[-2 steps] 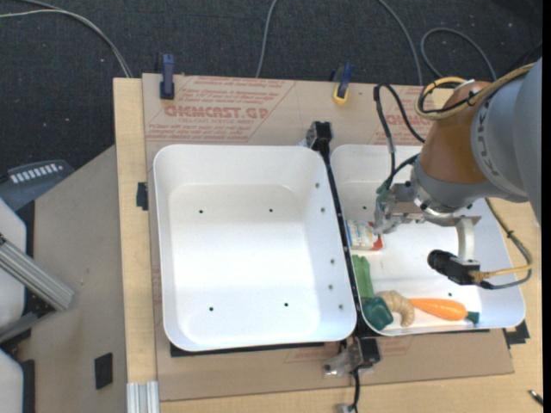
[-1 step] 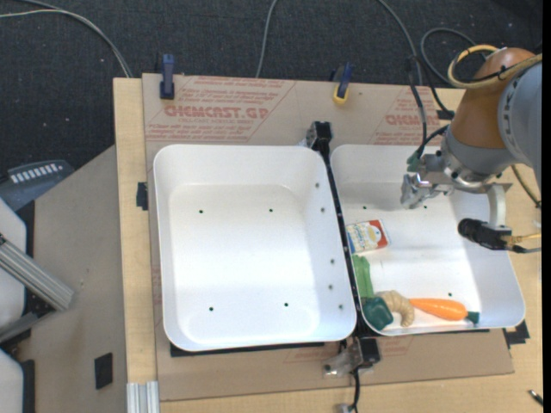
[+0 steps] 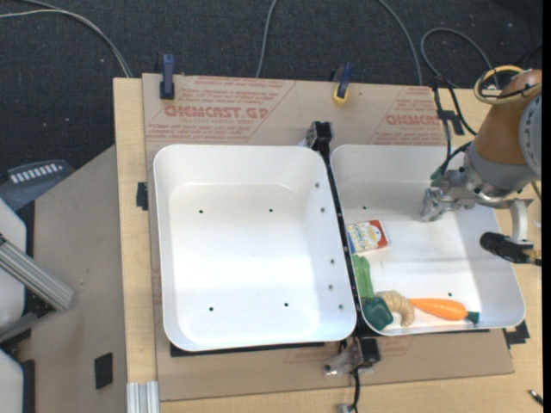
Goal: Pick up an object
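The right bin (image 3: 405, 179) holds the objects, all toward its near left side. A small white carton with a red and orange print (image 3: 368, 235) lies by the left wall. Just below it is a green strip (image 3: 362, 274), then a dark green piece (image 3: 376, 311), a beige ginger-like lump (image 3: 398, 306) and an orange carrot (image 3: 441, 308) along the front wall. My gripper (image 3: 435, 203) hangs low over the bin's far right part, well apart from the carton and with no object under it.
The left bin (image 3: 172, 231) sits against the right one, with a black clip (image 3: 320, 132) at the far end of their shared wall. A black part (image 3: 508, 248) pokes over the right bin's right rim. Clamps (image 3: 343, 84) hold the cardboard base.
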You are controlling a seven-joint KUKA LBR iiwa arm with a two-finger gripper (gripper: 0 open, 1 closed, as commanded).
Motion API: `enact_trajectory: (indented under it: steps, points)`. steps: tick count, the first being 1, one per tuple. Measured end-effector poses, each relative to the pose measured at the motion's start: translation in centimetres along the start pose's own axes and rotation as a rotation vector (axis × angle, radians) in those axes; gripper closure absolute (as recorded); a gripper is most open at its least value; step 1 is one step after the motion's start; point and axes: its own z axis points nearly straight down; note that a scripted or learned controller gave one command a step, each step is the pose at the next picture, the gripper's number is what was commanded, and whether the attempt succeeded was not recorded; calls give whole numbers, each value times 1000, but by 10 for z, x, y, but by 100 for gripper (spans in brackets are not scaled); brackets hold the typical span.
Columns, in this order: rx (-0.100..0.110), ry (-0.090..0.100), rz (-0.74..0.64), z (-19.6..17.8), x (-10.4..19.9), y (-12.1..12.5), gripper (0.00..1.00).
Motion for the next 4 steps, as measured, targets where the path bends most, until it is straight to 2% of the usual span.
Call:
enact_trajectory:
  steps: [1, 2, 3, 4]
  points:
    - [-3, 0, -5, -2, 3, 2, 0]
    - [-11, -1, -9, -79, 58, -2, 0]
    - [3, 2, -7, -25, 107, -58, 0]
    - [-6, 0, -65, -104, 125, -105, 0]
